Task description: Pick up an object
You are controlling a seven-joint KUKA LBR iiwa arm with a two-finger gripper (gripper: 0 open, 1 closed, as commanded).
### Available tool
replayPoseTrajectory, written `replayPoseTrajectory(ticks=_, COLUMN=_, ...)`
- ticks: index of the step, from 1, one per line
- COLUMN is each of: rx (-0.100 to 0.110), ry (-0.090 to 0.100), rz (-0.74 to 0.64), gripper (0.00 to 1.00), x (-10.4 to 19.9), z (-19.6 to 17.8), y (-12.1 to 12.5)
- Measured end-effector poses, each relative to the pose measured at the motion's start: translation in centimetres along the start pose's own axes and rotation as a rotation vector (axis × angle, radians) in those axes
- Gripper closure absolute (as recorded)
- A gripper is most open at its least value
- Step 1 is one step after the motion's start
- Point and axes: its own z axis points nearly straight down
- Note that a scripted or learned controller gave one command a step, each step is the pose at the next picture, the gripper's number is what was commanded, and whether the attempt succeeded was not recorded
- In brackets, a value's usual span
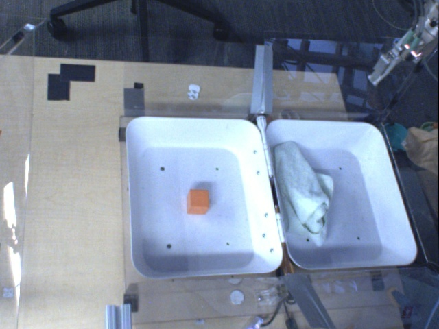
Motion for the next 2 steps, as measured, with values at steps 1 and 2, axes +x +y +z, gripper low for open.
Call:
replayPoseTrajectory(ticks=1, rx=0.000, ry=0.000, rz=-0.100, gripper=1.00, x=-0.52, z=-0.41, y=-0.32)
replayPoseTrajectory(ticks=2, rx=0.000, ry=0.001, rz=-0.180, gripper=1.00, x=-0.94, z=-0.91, y=-0.77)
